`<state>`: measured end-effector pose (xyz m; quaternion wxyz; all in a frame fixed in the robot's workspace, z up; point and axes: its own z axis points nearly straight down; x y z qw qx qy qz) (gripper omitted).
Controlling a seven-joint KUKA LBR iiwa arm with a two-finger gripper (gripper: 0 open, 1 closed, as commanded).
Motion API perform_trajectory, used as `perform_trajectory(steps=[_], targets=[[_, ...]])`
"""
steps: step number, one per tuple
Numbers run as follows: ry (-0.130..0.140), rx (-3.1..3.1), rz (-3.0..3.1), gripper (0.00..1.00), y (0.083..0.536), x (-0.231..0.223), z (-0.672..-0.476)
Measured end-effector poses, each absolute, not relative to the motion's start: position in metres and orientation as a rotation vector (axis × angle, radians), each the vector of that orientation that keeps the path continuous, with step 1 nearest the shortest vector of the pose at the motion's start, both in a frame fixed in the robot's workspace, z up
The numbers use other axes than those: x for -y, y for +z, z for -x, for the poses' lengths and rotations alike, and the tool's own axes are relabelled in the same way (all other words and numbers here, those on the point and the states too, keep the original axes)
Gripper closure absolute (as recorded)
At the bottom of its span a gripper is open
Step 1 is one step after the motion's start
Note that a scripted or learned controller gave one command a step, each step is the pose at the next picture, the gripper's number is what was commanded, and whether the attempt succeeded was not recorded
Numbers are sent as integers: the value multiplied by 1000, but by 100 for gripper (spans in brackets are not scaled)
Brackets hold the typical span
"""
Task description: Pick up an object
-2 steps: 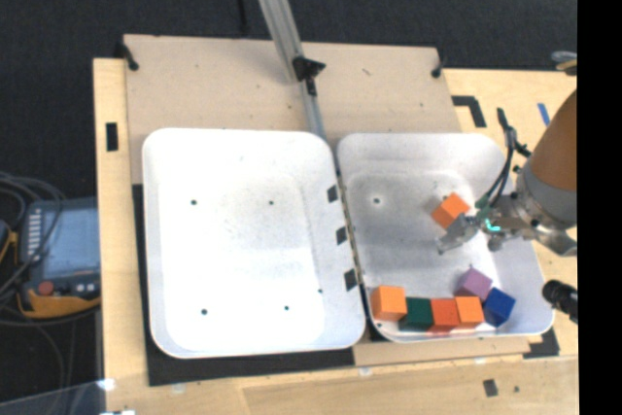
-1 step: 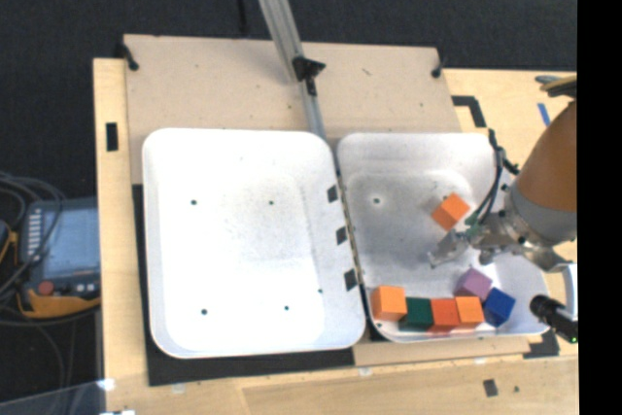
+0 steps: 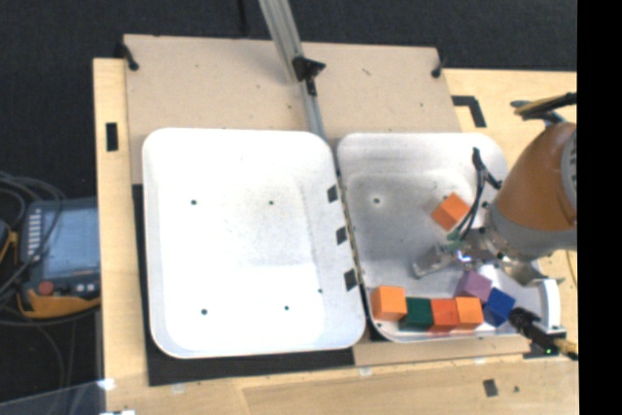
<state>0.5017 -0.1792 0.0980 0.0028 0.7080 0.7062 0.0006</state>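
The right bin (image 3: 389,172) holds several blocks. An orange block (image 3: 450,211) lies alone near the bin's middle right. Along the front wall sit an orange block (image 3: 390,302), a green block (image 3: 419,313) and two more orange blocks (image 3: 456,312) in a row, with a blue block (image 3: 498,305) at the right end and a purple block (image 3: 475,285) just behind them. My gripper (image 3: 439,260) is low inside this bin, between the lone orange block and the purple one. Nothing shows clearly in its grasp.
The left bin (image 3: 243,238) lies beside the right one, with small black clips along their shared edge. A slanted metal rail (image 3: 277,5) runs down to the back of the bins. The arm's orange band (image 3: 539,190) hangs over the right bin's right side.
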Motion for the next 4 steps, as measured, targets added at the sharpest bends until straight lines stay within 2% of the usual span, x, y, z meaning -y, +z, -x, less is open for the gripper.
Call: perform_trajectory(steps=[1,2,3,4], targets=[[3,-2211,-2229,0,98,180,-503],[7,-2200,-2234,100,109,181,-504],[4,-2203,-2231,100,163,185,-496],[5,-2217,-2213,100,224,194,-497]])
